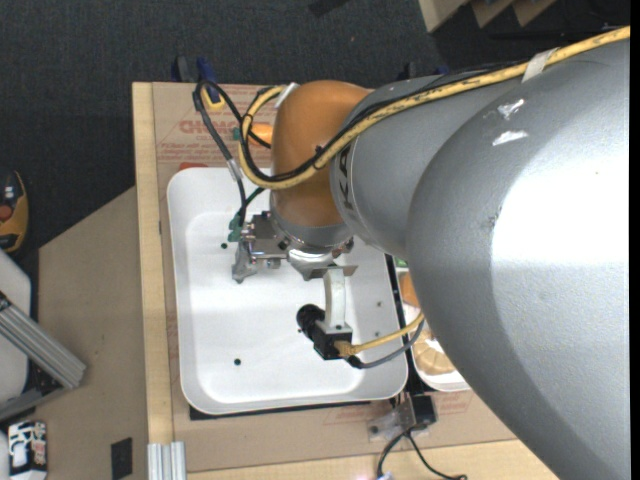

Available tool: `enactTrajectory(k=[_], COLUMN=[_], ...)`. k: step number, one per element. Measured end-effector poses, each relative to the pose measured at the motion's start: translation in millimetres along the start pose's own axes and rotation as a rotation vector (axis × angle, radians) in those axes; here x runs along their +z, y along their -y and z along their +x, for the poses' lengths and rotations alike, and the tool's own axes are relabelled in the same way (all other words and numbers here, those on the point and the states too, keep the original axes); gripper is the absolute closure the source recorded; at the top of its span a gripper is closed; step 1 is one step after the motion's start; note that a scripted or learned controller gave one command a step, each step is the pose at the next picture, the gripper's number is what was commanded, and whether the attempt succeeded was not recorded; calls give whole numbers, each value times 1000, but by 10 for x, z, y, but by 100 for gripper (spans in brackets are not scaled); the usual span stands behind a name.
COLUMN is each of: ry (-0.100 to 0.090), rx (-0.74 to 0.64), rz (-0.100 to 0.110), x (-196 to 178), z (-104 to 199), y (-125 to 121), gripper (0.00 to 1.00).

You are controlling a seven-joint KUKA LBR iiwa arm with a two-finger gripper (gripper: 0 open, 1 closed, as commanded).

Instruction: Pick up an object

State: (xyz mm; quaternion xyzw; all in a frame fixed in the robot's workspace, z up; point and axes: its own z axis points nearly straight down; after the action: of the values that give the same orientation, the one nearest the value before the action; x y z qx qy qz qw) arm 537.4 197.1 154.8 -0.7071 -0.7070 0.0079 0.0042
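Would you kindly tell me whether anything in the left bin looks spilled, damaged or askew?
Nothing stands out. The left bin sits square, rim intact, with the pincer over its upper half. A dark speck on its floor is too small to identify.

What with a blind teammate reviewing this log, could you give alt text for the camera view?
A large grey robot arm with an orange band reaches in from the right, its claw hanging over the left white bin. A few small dark specks dot that bin's floor.
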Motion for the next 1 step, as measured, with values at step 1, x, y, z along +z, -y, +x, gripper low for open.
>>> enactTrajectory(k=[1], ry=[-3], rx=[8], rz=[-11], x=[-332], z=[-807], y=[533], gripper=[0])
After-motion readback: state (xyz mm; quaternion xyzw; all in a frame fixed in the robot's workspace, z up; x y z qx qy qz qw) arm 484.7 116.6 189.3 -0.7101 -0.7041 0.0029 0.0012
